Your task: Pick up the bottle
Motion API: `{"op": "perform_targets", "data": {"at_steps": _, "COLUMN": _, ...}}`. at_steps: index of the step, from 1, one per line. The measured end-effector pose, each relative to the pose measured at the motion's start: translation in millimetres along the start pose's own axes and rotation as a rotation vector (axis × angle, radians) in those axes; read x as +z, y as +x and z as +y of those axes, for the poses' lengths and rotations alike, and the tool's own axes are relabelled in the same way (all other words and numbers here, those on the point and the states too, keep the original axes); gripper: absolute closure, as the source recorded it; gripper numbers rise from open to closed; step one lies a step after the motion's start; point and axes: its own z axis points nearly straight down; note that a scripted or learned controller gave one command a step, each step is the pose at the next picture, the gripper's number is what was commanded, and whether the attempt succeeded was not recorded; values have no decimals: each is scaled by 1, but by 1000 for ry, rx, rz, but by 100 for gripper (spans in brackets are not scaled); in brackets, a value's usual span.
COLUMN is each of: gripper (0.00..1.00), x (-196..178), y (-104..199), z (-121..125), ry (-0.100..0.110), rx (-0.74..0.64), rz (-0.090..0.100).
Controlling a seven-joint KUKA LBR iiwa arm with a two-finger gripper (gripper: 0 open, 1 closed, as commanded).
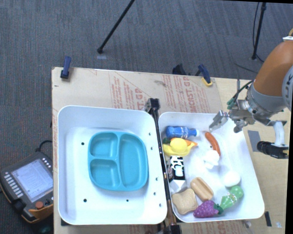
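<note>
Fingers (pixel 224 121) hang spread and empty over the right bin's (pixel 250 165) far edge. Blue bottle (pixel 180 132) lies inside, well apart.

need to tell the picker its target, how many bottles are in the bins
1: a blue bottle lying on its side at the far left of the right bin, just behind the yellow duck. Others could be hidden.

A robotics lab: tripod legs (pixel 117 22) on grey carpet, teach pendant (pixel 27 184) beside the bench.
</note>
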Motion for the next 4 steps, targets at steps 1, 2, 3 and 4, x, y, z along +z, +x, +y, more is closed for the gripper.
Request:
{"op": "perform_targets", "data": {"at_steps": 1, "gripper": 100, "x": -10, "y": 1, "z": 0, "ry": 0, "rx": -3, "rz": 1}}
{"op": "perform_targets", "data": {"at_steps": 2, "gripper": 100, "x": -93, "y": 82, "z": -65, "ry": -3, "rx": 6, "rz": 0}}
{"op": "perform_targets", "data": {"at_steps": 3, "gripper": 100, "x": -63, "y": 152, "z": -156, "ry": 4, "rx": 107, "rz": 0}}
{"op": "perform_targets", "data": {"at_steps": 4, "gripper": 100, "x": -109, "y": 238, "z": -165, "ry": 0, "rx": -111, "rz": -1}}
